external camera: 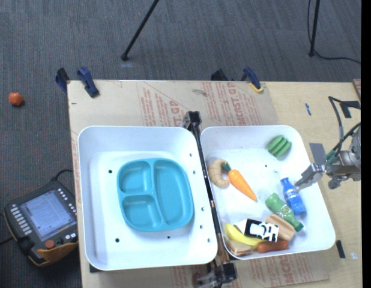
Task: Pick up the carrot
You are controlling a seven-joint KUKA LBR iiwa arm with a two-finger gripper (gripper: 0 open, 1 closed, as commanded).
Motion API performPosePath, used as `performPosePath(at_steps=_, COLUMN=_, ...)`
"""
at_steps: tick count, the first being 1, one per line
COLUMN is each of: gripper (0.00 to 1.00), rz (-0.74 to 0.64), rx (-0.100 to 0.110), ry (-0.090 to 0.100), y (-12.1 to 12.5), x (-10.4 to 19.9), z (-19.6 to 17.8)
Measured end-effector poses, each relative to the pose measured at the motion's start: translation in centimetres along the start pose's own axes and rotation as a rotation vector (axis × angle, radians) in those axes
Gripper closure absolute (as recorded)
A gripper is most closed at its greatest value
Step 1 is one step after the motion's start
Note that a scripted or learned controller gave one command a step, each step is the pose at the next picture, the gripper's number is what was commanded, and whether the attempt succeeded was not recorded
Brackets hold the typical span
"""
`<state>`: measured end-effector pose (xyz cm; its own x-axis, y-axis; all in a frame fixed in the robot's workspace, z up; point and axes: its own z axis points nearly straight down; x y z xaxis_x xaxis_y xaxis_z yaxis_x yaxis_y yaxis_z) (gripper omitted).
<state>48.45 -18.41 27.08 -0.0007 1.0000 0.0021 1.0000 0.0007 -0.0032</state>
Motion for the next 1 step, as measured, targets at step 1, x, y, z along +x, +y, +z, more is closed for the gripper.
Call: performPosePath(at_steps=1, gripper=0.00, rz=0.053, rx=-0.015, ry=-0.007, y=2.02, x=3.53, z=16.50)
